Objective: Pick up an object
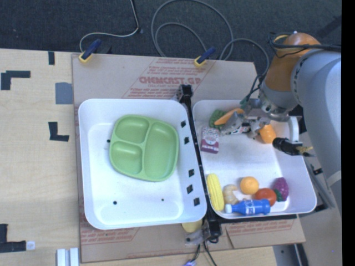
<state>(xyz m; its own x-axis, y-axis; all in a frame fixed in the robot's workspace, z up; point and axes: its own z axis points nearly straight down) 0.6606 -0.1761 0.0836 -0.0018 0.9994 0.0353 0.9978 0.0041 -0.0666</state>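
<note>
Wooden table (33, 165) w/ two bins; gripper (244, 123) low in right bin (244, 154) near carrot (224, 117), jaw state unclear, prob. needs centring before closing.

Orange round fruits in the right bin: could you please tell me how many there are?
2: one orange fruit among the front-edge items, another at the far right beside the arm; more may be hidden beneath it.

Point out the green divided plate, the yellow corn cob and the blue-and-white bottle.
Green divided plastic plate (145, 147), camera view: on the ridge between its compartments.
Yellow corn cob (214, 192), camera view: middle of the cob.
Blue-and-white bottle lying flat (251, 207), camera view: on its blue body.
</note>
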